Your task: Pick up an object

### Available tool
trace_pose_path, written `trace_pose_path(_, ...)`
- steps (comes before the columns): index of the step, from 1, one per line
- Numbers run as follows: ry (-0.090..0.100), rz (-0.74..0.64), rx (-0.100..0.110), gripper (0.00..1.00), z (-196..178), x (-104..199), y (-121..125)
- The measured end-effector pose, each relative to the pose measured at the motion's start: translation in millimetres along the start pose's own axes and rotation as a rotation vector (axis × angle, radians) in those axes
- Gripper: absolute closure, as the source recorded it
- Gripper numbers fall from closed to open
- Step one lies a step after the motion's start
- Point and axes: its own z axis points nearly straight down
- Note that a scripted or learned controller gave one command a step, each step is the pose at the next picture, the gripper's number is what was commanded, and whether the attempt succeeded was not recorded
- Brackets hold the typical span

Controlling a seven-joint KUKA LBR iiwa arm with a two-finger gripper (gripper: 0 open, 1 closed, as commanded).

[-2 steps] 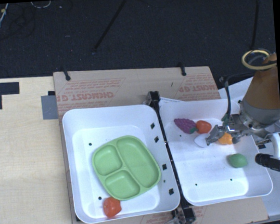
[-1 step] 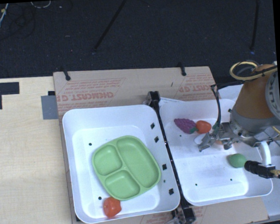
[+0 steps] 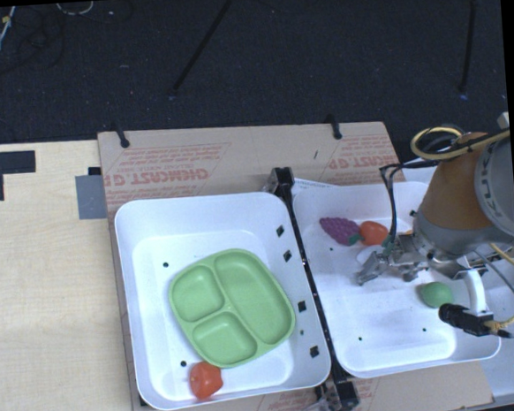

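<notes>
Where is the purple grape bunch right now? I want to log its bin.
The purple toy grape bunch lies in the right white bin, near its upper-left corner, touching or nearly touching the small orange-red toy on its right.

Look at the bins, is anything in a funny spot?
A little. The round red-orange toy lies on the left white bin's floor, beside the green three-part plastic plate rather than in one of its compartments. Nothing looks spilled or broken.
</notes>
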Motion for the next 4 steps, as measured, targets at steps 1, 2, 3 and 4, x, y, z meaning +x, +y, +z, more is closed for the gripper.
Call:
trace_pose_path(1, -0.001, 0.002, -0.002, 1.00, -12.2, -0.9, 0.4)
trace_pose_path(2, -0.001, -0.002, -0.006, 1.00, -66.7, 9.0, 1.1)
trace_pose_path(3, -0.001, -0.002, -0.006, 1.00, -111.8, 16.0, 2.8)
trace_pose_path(4, -0.002, -0.002, -0.008, 1.00, -171.7, 13.4, -4.3)
